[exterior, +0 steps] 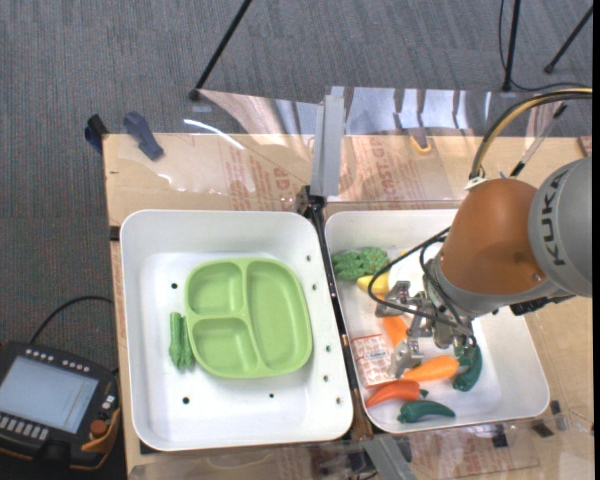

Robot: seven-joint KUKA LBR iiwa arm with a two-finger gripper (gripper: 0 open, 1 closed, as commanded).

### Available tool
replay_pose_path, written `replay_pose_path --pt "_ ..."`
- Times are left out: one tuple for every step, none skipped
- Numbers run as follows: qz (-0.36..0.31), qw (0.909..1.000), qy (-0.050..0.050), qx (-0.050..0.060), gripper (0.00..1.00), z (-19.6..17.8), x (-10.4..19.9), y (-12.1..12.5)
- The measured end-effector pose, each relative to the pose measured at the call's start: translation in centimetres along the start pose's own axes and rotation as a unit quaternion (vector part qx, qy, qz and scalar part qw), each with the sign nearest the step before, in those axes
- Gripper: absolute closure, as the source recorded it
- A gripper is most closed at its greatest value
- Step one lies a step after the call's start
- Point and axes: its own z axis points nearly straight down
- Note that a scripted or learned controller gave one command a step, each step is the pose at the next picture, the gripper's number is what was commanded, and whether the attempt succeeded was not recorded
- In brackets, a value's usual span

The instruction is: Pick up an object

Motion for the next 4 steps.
replay_pose_path --pt "0.065 0.9979 0.004 0.002 0.00 0.1 -0.2 0.5" --pt "0.062 0.9981 -0.002 0.001 1.00 -1.1 -0.6 0.7" --pt "0.061 0.9981 -0.001 0.001 0.00 -1.0 -0.5 0.8" --pt "0.121 0.9927 0.004 0.000 0.00 0.1 -0.1 0.3"
